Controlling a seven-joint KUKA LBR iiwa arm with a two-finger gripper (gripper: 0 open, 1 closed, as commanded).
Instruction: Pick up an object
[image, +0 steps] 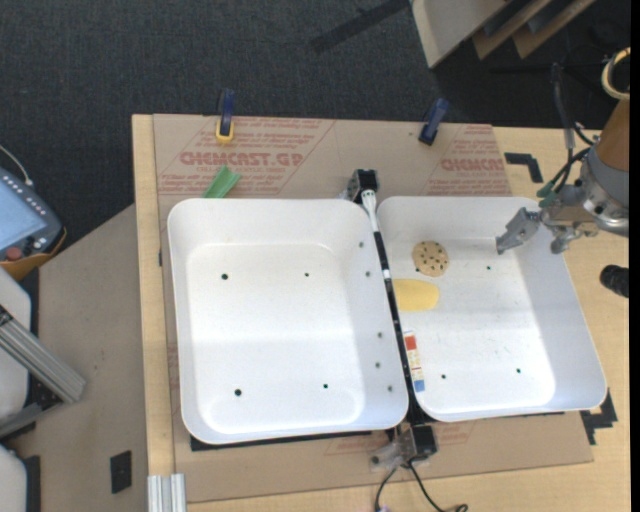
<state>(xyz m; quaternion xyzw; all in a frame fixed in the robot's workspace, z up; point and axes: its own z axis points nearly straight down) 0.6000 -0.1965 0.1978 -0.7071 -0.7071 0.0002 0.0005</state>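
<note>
The right bin holds three things along its left side. A round chocolate-chip cookie lies nearest the back. Just in front of it is a flat yellow piece. A small white stick with red and blue marks rests against the left wall further forward. My gripper hangs over the bin's back right part, well to the right of the cookie. Its grey fingers are spread open with nothing between them.
The left bin sits beside the right one, their rims meeting along a black divider strip. A green object and two blue clamps lie on the cardboard behind the bins. Cables run down at the right.
</note>
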